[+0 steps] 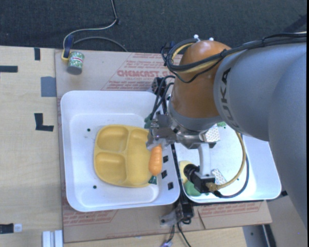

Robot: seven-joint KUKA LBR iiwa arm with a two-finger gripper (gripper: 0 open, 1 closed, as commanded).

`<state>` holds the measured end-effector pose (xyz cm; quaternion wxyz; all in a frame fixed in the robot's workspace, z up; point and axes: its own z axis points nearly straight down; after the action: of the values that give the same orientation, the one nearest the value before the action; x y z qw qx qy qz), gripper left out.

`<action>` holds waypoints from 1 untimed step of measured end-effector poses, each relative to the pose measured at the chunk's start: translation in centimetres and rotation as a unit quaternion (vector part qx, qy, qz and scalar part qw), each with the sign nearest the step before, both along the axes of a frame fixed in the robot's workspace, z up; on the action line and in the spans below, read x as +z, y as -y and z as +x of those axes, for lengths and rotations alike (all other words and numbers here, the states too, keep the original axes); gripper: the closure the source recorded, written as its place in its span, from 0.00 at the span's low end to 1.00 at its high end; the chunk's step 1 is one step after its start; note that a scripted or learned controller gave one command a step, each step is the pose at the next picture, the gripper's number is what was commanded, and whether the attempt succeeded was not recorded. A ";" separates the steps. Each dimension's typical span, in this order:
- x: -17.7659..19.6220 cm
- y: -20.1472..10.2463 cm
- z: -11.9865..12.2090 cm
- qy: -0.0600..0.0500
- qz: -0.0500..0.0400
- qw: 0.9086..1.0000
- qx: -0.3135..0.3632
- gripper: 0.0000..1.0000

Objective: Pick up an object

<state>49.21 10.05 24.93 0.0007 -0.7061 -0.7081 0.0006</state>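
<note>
From above, the arm (237, 86), lettered "KUKA" on its grey casing, reaches over the left bin (77, 153). The gripper (157, 138) sits at the right edge of a yellow divided tray (118, 156), just above an orange carrot (155, 160); whether the carrot is gripped cannot be told. Cardboard (129, 76) behind reads "CHEMCAST". A small can (75, 62) stands at its corner.

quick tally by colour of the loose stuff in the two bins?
Yellow: 2, the tray and a small item partly hidden by the arm
Orange: 1, the carrot
Green: 1, a piece in the right bin
Total: 4 visible; the arm may hide more.
</note>
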 end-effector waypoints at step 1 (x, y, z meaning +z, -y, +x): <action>-2.4 -3.2 3.6 0.000 -0.001 1.000 -0.001 1.00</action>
<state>52.85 13.26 22.53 0.0005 -0.7066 -0.7076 0.0011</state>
